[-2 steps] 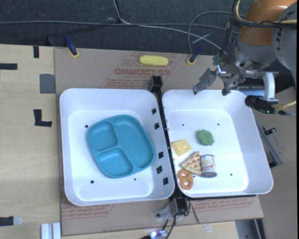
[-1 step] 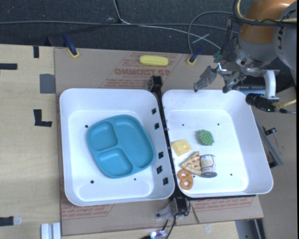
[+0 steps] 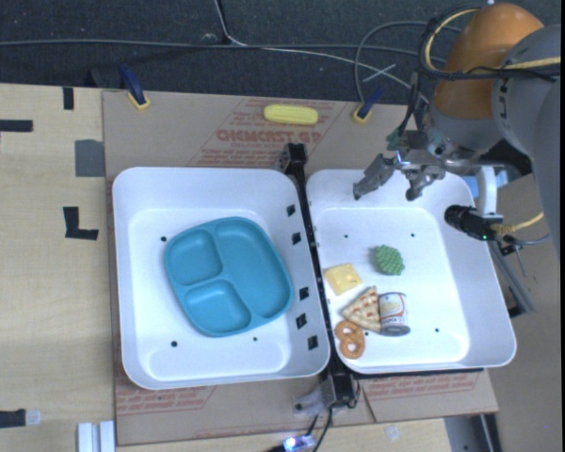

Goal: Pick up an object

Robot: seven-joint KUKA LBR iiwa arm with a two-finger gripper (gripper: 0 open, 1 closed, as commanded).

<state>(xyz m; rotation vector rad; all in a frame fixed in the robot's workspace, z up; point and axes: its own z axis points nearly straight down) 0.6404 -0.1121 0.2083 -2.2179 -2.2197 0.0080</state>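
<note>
I have the gripper (image 3: 389,184) hanging over the far edge of the right bin (image 3: 452,342), its two dark fingers spread wide with nothing between them, the grey arm (image 3: 508,83) and its orange band reaching in from the right side.

The pickable things sit well away from it, clustered toward the near-left part of that bin's floor. A small green bumpy lump (image 3: 389,260) lies nearest the middle, apart from the rest. Beside the left wall is a flat yellow square, like a cheese slice (image 3: 343,278), touching a triangular pizza-like wedge (image 3: 363,307) with red spots. A short tin can (image 3: 393,313) lies on its side just beside the wedge, and a brown pretzel-shaped piece (image 3: 350,339) lies near the near edge, touching the wedge's tip. These four crowd each other, so little room is left between them.

In the left bin (image 3: 137,252) a smooth blue plastic plate (image 3: 228,274) with three compartments lies flat in the middle. A black clip strip (image 3: 302,243) runs along the seam between the bins. On the cardboard (image 3: 169,130) beyond the bins' far edge lies a yellow banana-shaped toy (image 3: 290,114)
</note>
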